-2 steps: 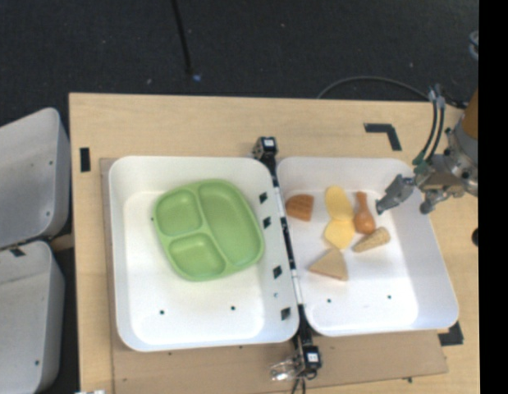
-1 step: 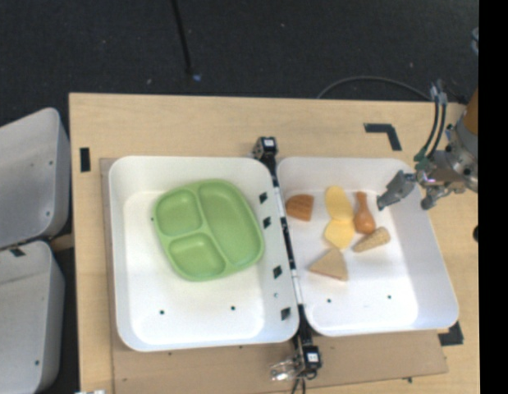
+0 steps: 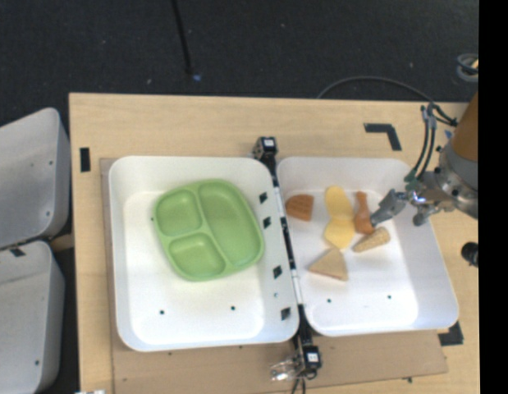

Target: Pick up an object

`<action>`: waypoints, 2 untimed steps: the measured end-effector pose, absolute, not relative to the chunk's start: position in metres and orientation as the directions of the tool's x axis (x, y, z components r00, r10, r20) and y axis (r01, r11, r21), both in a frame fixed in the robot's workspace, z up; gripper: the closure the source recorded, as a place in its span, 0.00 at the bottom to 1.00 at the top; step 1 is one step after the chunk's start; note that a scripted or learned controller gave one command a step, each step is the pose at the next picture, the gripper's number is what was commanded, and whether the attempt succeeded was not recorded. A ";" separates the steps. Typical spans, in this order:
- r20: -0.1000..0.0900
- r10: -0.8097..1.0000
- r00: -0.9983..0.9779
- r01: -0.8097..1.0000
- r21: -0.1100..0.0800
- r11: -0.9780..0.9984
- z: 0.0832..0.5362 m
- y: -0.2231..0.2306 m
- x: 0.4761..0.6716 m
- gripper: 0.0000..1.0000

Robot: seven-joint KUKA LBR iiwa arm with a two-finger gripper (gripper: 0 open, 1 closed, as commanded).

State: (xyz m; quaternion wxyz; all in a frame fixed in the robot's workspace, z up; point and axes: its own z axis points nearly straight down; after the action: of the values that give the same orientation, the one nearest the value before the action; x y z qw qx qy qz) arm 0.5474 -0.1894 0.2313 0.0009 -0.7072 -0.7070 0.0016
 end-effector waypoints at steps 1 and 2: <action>-0.001 1.000 0.001 1.000 -0.004 -0.001 0.174 -0.197 0.540 0.00; 0.000 1.000 0.001 1.000 -0.004 -0.001 0.111 -0.196 0.540 0.00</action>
State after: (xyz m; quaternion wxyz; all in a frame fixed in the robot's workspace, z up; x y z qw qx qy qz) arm 0.5403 -0.1955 0.1110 0.0013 -0.7074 -0.7069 0.0015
